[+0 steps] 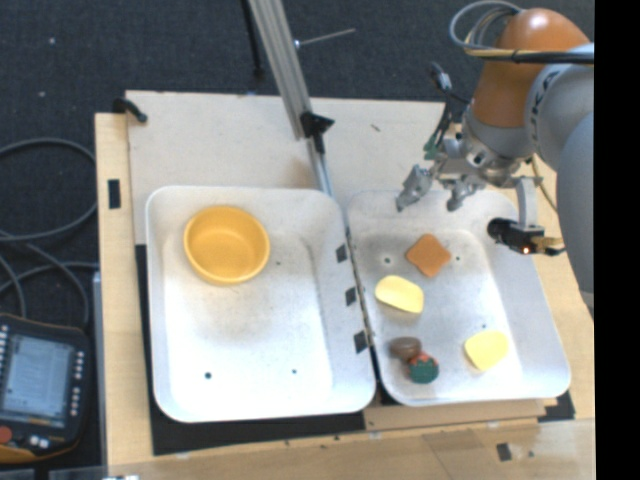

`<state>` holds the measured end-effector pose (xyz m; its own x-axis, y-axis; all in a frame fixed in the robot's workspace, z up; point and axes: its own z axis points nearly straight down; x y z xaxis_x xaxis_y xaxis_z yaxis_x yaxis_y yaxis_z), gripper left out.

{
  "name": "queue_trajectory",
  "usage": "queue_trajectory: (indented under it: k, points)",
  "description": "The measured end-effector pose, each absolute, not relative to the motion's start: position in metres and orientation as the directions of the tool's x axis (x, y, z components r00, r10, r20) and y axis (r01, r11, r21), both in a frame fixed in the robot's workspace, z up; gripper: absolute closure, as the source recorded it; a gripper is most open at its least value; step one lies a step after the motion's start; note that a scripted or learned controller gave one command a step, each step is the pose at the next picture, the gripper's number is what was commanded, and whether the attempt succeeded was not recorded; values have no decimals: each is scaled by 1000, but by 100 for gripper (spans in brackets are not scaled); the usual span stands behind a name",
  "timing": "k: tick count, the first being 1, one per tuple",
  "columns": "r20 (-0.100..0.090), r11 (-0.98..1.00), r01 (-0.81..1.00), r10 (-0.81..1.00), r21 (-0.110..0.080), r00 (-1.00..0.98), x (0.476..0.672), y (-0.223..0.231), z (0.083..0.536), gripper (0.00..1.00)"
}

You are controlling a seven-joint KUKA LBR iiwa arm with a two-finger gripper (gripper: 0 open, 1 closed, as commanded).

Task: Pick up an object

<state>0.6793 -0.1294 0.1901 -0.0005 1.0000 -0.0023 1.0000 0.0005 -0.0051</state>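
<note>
Your gripper (432, 194) hangs spread and empty over the far rim of the right bin (520, 368). The nearest target, an orange block (429, 255), lies flat just below it, apart from the yellow pieces. Drop straight down, straddle the block's sides, then close before lifting.

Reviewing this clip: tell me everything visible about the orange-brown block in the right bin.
The orange-brown block is a small, flat, roughly square piece with rounded corners and a matte, sponge-like look. It lies flat on the floor of the right bin, turned so its corners point up and down the view, in the bin's far half. Nothing touches it: the pale yellow piece lies just nearer the camera, with a gap between them. The gripper hangs above the bin's far edge, beyond the block, jaws spread and holding nothing.
</note>
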Motion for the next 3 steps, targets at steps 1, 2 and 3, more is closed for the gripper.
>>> queue_trajectory:
  k: [1, 2, 3]
  points:
    - [-3, 0, 1000, 1000, -3, 0, 676, -128, 147, 0]
    - [-3, -1, 1000, 1000, 1, 1, 676, -129, 101, 0]
    - [-3, -1, 1000, 1000, 6, 1, 677, -130, 114, 100]
